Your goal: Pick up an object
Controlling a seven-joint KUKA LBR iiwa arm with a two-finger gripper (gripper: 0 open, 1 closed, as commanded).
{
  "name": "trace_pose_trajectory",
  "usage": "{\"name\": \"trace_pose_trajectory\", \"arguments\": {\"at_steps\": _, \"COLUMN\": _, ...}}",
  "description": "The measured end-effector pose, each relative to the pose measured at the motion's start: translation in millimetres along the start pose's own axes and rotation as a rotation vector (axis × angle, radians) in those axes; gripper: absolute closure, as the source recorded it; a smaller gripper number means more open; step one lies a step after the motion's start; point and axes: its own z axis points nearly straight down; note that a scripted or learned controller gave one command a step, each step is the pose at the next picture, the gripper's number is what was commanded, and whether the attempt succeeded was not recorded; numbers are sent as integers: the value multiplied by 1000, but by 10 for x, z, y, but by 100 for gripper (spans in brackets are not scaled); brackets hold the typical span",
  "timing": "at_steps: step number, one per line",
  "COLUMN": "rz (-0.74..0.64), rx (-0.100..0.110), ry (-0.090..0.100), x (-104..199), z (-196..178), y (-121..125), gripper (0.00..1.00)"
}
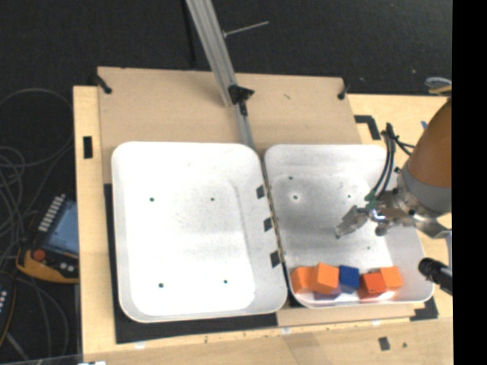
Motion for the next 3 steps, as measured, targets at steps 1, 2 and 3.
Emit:
{"name": "trace_pose_trajectory", "arguments": {"at_steps": 1, "rz": -1, "rx": -6, "ry": -1, "x": 724, "z": 136, "y": -174, "gripper": 0}}
{"name": "trace_pose_trajectory", "arguments": {"at_steps": 2, "rz": -2, "rx": -8, "ry": -1, "x": 1399, "z": 131, "y": -158, "gripper": 0}}
{"name": "trace_pose_trajectory", "arguments": {"at_steps": 3, "rz": -4, "rx": -8, "ry": -1, "x": 2154, "z": 137, "y": -165, "gripper": 0}}
